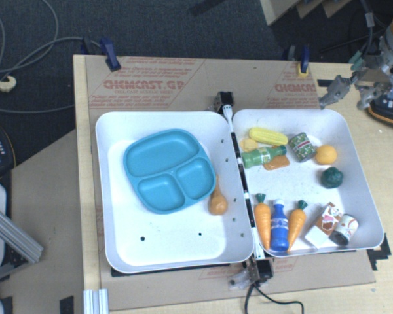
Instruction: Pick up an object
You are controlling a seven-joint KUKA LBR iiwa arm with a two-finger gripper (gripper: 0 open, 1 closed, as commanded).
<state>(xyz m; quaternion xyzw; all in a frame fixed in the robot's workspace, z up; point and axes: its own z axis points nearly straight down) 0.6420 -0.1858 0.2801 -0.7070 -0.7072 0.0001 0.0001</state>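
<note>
Camera view, fingers (pixel 333 93) past right bin's (pixel 360 169) far rim, items crowding its walls.

Open ctr gap (right bin (pixel 354 142))

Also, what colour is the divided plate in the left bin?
The divided plate is light blue all over, with no pattern, seen plainly in the camera view.

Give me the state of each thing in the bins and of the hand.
Blue tray: flat in left bin.
Pear: beside tray, left bin.
Corn: lying, right bin.
Green bottle: on its side.
Two carrots: lying either side of blue bottle.
Can: tipped over.
Hand: outside the bins, holding nothing visible.
</note>
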